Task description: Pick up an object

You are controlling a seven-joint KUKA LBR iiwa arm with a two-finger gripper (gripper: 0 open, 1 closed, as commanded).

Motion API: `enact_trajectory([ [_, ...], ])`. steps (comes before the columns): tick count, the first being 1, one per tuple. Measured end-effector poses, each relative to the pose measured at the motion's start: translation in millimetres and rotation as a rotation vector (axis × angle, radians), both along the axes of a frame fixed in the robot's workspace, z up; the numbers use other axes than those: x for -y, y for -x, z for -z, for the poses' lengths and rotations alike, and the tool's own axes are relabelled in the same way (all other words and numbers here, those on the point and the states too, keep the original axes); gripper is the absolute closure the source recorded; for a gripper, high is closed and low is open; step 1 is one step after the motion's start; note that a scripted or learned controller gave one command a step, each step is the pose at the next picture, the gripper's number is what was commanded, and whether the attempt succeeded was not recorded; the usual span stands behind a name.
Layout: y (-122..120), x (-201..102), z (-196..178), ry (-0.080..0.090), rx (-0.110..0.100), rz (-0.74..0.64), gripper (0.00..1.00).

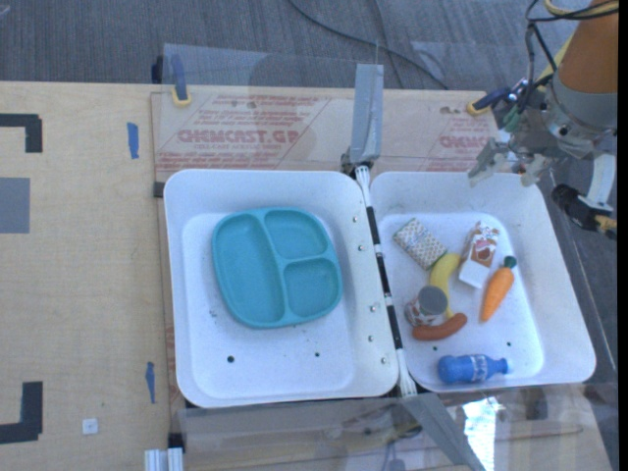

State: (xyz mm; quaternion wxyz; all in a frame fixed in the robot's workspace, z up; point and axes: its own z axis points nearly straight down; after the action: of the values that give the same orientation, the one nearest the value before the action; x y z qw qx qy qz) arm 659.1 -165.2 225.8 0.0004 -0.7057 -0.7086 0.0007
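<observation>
The right bin (549, 361) holds several small items: a patterned packet (420, 242), a yellow banana (444, 268), a white carton (480, 254), an orange carrot (497, 291), a small can (428, 305), a sausage (440, 328) and a blue bottle (471, 367). My gripper (511, 166) hangs above the bin's far right corner, well clear of the items. Its fingers (486, 165) stand apart with nothing between them.
The left bin (186, 263) carries a teal divided plate (278, 266). A grey post (368, 116) rises behind the seam between the bins. Cables run over the floor at the back. The wooden bench extends to the left.
</observation>
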Motion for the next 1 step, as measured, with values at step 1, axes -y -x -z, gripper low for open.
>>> enact_trajectory([
  [1,19.3,52.8,83.0,0.0,0.0,-0.01,0.0],
])
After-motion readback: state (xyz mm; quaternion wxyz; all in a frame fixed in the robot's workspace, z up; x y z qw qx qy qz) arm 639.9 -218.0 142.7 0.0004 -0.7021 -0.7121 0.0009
